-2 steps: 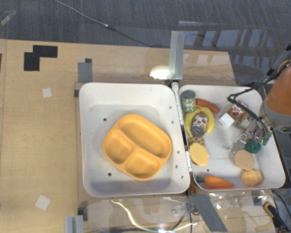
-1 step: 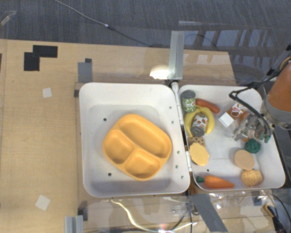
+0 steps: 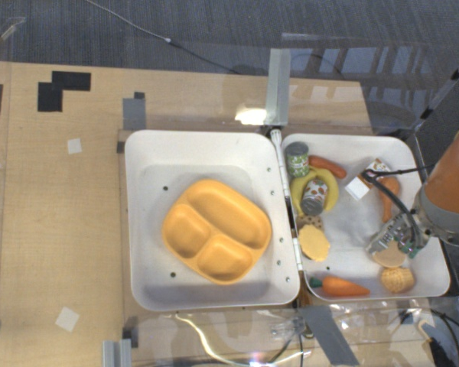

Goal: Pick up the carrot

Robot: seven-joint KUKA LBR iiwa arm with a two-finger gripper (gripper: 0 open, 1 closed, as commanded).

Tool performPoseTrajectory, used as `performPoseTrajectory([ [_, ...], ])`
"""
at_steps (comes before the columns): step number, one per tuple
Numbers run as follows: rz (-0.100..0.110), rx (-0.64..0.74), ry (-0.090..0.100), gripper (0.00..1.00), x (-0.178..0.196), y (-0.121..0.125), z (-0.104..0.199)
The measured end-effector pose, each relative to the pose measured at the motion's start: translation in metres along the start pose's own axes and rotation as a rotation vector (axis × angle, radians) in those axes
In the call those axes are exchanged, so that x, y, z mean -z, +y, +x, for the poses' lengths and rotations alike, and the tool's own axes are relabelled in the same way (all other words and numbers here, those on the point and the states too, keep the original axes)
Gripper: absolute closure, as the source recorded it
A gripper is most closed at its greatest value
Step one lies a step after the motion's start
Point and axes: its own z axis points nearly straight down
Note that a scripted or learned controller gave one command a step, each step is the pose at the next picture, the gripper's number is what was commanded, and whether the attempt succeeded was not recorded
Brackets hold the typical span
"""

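My end effector [image 3: 395,239] hangs over the nearer white bin [image 3: 421,205]; the second white bin [image 3: 145,205] sits beyond it, touching it, both resting on the pale wooden tabletop [image 3: 53,228] with black patches [image 3: 61,89] farthest off.

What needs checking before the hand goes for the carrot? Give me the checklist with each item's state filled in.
1. Carrot in view, lying along the right bin's near wall: ok.
2. Carrot free of neighbours; the yellow disc and the round crusty item sit near it, apart: ok.
3. Hand above the carrot: not ok, it hangs further right and further back.
4. Hand free of any object: cannot tell.
5. Cable clear of the path: cannot tell.
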Motion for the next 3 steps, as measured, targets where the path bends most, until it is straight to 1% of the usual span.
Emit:
performPoseTrajectory([
  [1, -0.004, -0.259, -0.010, 1.00, 0.167, -0.020, -0.016],
  [2, 0.002, -0.080, 0.004, 1.00, 0.053, -0.016, -0.009],
  [3, 0.001, -0.113, 0.000, 1.00, 0.027, -0.021, -0.014],
])
